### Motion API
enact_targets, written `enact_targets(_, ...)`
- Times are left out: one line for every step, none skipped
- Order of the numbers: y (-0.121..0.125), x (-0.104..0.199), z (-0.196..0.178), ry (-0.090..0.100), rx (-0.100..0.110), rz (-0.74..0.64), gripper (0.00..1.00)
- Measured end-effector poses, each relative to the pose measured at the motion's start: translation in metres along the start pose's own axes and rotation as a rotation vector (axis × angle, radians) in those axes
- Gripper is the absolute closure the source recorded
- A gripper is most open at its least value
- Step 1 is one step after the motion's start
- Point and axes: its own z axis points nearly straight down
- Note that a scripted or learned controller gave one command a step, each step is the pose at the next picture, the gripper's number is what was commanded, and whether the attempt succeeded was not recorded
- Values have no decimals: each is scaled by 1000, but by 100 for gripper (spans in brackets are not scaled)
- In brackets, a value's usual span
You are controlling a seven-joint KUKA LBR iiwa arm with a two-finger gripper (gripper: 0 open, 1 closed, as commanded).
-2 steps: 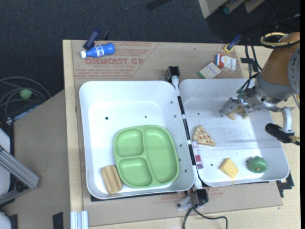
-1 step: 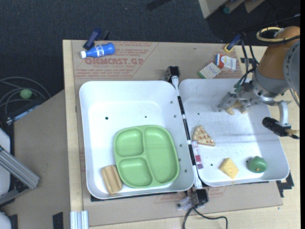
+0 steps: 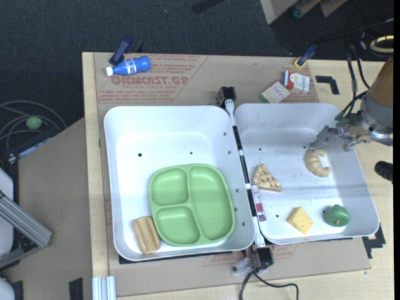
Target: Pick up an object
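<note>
The right bin (image 3: 284, 127) holds a beige croissant (image 3: 317, 162), a pizza slice (image 3: 265, 178), a yellow cheese block (image 3: 300, 220) and a green pepper (image 3: 337, 215). My gripper (image 3: 330, 140) reaches in from the right edge and hovers just above and behind the croissant. It is open, with nothing between its fingers. In the left bin (image 3: 156, 130) a green divided plate (image 3: 189, 203) lies with a tan bread piece (image 3: 145, 234) beside it at the front left.
A blue and white bottle (image 3: 128, 66) lies on the bench behind the left bin. Small cartons (image 3: 286, 87) sit behind the right bin. Black cables (image 3: 353, 74) hang near the arm at the back right.
</note>
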Motion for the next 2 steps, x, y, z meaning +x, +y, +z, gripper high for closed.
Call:
enact_targets(-6, 24, 57, 2, 3, -1, 0)
enact_targets(-5, 23, 46, 1, -1, -1, 100)
